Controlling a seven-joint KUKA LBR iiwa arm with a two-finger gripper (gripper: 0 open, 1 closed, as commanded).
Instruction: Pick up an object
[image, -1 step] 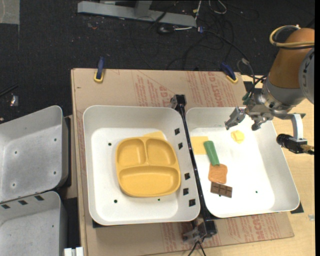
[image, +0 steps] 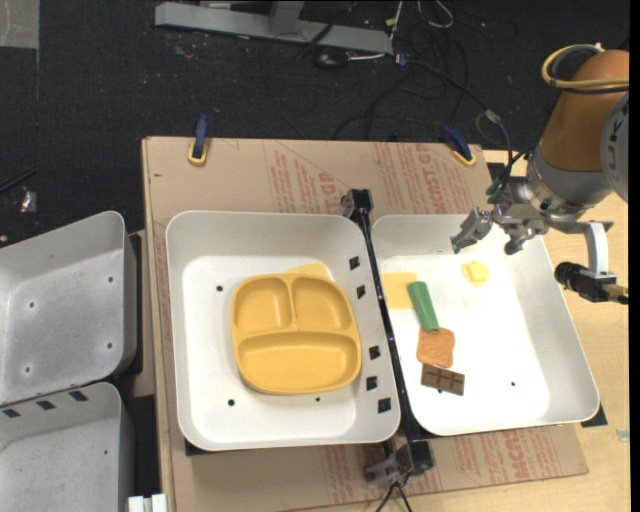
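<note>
From the camera view I see the gripper (image: 493, 231) above the far part of the right bin (image: 560, 385), near its back wall. Its two fingers (image: 468, 233) are spread apart, released, and nothing is between them.

The small yellow block (image: 475, 272) lies on the bin floor just in front of the gripper, a little toward me from the fingertips and not touching them. More to the left I see a green bar (image: 423, 305) lying across a pale yellow flat piece (image: 397, 290). Its near end touches an orange piece (image: 436, 347), and a brown chocolate-like piece (image: 443, 380) lies just below that.

In the left bin (image: 190, 330) rests a yellow divided plate (image: 296, 333), upright, near the middle.
</note>
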